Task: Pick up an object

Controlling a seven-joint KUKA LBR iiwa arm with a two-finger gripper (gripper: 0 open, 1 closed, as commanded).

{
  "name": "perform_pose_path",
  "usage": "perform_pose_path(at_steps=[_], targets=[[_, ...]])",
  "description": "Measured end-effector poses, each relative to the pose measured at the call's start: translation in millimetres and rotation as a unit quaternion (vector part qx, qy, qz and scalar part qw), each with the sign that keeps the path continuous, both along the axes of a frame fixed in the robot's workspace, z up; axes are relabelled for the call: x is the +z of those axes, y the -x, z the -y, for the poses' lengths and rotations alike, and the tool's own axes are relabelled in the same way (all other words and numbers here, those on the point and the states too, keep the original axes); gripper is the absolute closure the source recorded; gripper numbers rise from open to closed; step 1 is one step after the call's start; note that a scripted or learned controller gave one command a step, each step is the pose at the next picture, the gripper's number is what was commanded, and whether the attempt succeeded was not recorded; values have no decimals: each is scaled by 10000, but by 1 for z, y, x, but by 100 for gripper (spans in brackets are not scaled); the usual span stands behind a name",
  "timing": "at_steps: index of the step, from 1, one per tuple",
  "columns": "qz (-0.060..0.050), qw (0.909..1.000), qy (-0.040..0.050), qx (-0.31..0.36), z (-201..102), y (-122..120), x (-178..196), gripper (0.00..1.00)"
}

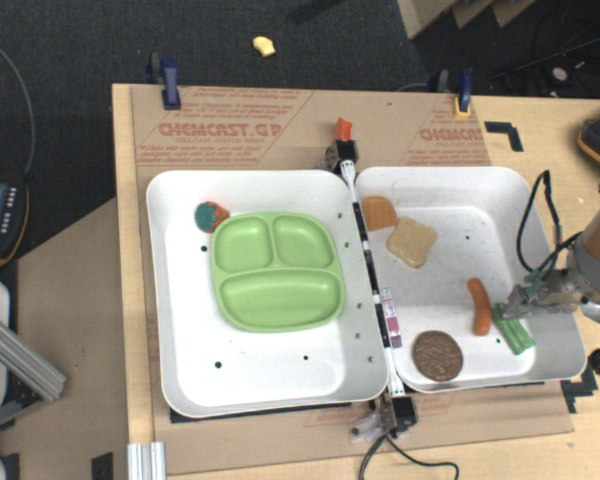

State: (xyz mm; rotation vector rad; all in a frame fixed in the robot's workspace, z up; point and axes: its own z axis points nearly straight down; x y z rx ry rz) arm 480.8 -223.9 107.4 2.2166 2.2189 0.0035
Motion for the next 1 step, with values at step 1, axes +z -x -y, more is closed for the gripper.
perform_pose_path(at_steps=[1], targets=[[-13, 10000, -12, 0, -1, 1, -1, 0]])
